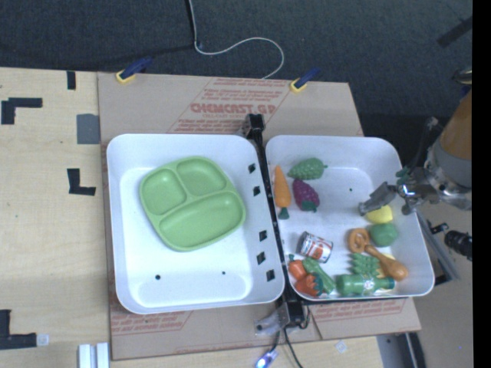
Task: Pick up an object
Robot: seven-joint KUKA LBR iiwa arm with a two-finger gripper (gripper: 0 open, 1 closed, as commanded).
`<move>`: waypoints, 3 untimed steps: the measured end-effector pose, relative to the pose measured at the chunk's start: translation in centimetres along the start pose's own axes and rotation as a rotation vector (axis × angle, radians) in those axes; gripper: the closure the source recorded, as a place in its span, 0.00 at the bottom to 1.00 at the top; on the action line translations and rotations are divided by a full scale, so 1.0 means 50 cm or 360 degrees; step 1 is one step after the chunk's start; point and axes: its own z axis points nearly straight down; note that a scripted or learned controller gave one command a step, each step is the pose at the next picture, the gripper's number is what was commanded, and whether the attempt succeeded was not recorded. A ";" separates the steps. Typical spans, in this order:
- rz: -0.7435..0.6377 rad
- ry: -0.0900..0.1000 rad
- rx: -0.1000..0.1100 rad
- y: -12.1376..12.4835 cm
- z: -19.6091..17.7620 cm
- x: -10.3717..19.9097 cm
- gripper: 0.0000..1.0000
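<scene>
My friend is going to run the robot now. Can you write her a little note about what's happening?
End effector: over the right bin, near its right wall, just above the yellow toy. I can't tell if it grips anything.
Right bin toys: carrot, purple grapes, green leafy toy, small can, orange spoon-like toy, and a pile of toys along the near edge.
Left bin: green divided plate.
Done: nothing lifted that I can see.
Left: grasp one toy and lift it.
</scene>
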 end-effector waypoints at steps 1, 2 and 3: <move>-0.0007 0.0008 0.0013 0.002 0.198 0.120 0.00; -0.0011 0.0001 -0.0002 0.080 0.239 0.237 0.00; -0.0002 -0.0001 -0.0004 0.073 0.236 0.230 0.00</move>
